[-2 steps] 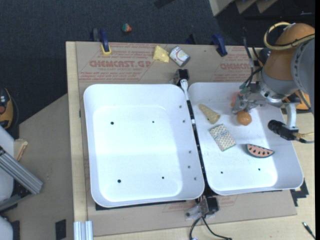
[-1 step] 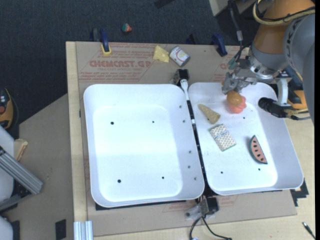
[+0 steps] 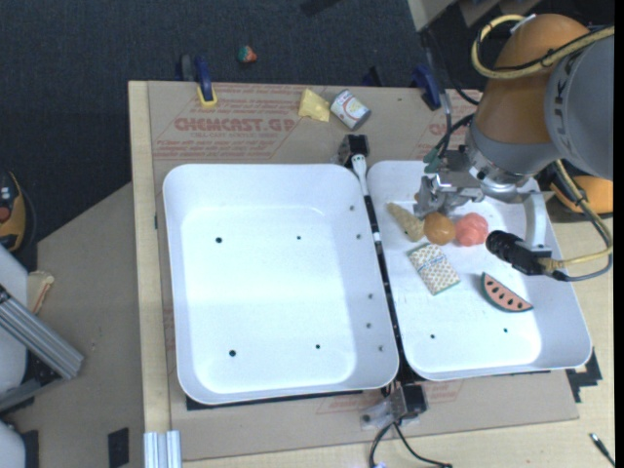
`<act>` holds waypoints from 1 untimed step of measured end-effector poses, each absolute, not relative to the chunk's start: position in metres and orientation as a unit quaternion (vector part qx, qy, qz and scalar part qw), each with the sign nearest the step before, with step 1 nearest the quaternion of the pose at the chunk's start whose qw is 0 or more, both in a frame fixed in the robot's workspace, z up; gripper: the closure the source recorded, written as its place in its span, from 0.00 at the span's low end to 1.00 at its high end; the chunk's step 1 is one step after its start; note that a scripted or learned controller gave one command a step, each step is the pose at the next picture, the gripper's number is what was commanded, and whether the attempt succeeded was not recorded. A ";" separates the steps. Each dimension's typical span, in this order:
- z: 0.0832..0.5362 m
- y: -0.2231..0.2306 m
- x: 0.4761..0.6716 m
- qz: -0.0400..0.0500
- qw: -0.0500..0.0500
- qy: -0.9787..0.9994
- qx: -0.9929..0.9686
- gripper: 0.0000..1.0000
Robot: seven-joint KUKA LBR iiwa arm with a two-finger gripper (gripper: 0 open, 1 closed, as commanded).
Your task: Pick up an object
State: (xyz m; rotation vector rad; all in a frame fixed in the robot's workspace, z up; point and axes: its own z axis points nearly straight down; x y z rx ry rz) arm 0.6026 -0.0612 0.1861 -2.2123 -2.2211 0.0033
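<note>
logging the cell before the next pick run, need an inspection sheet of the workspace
surface: brown board with red print, bearing the left bin and right bin side by side
job's things: in the right bin, tan piece, orange ball, pink ball, patterned block, watermelon slice
clutter: yellow piece and small box on the board behind the bins; blue clamps at its back edge
grippers: gripper over the right bin's back part, by the orange ball
cables: black cable at the board's front edge
surroundings: dark carpet, small red-green thing on it; metal rail at left
</note>
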 end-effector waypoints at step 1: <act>0.213 -0.007 0.647 -0.002 -0.003 -0.709 -0.705 1.00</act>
